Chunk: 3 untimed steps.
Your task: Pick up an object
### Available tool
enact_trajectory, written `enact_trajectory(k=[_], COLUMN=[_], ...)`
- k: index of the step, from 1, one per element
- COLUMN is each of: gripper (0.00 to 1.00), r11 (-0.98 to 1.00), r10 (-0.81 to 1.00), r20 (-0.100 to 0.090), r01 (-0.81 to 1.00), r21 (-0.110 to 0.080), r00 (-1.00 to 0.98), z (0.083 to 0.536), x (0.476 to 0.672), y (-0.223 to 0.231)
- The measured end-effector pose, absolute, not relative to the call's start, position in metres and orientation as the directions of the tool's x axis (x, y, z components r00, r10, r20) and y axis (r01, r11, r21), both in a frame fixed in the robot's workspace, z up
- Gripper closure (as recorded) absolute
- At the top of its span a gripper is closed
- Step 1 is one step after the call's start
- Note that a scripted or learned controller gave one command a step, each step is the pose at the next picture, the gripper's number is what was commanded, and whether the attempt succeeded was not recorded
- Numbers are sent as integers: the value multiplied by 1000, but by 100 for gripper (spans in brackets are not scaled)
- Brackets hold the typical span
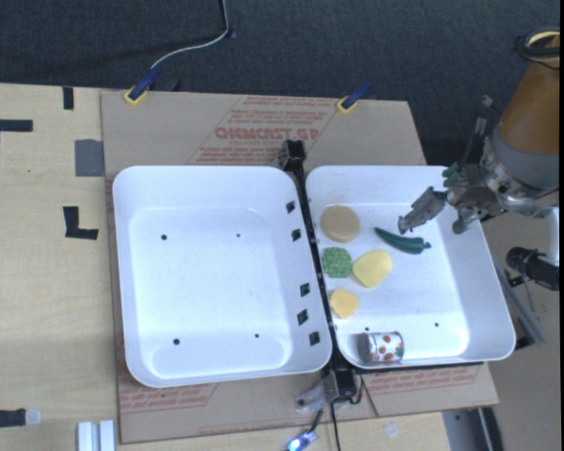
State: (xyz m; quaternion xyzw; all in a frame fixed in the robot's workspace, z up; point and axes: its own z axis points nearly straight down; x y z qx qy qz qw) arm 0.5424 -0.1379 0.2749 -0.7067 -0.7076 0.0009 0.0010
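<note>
The right bin (470, 289) holds several small objects. A tan round piece (339, 223) lies near the divider, with a green bumpy piece (336, 261) below it. A yellow lemon-like piece (372, 269) sits beside that, and a smaller yellow piece (344, 303) lies lower. A dark green chili-shaped piece (402, 241) lies mid-bin. A small can with red dots (382, 347) rests on its side at the front wall. My gripper (442, 212) hangs above the bin's upper right, open, with nothing between its fingers, just right of the chili piece.
The left bin (207, 280) sits alongside, joined by a black clamp strip (304, 252). Both bins rest on a cardboard sheet (254, 130) held by blue-yellow clips. The arm's orange band (536, 92) fills the right side. A cable (216, 26) runs across the dark floor behind.
</note>
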Motion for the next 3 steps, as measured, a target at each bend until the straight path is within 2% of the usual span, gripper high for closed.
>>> enact_trajectory(k=[1,2,3], gripper=[0,0,100], r11=[-2,7,2], r10=[1000,1000,1000], r20=[2,-1,-1], r01=[1000,1000,1000], r21=[-13,-2,0], r00=[2,-7,-2], z=[135,81,94], x=[571,614,614], y=[-192,-122,-126])
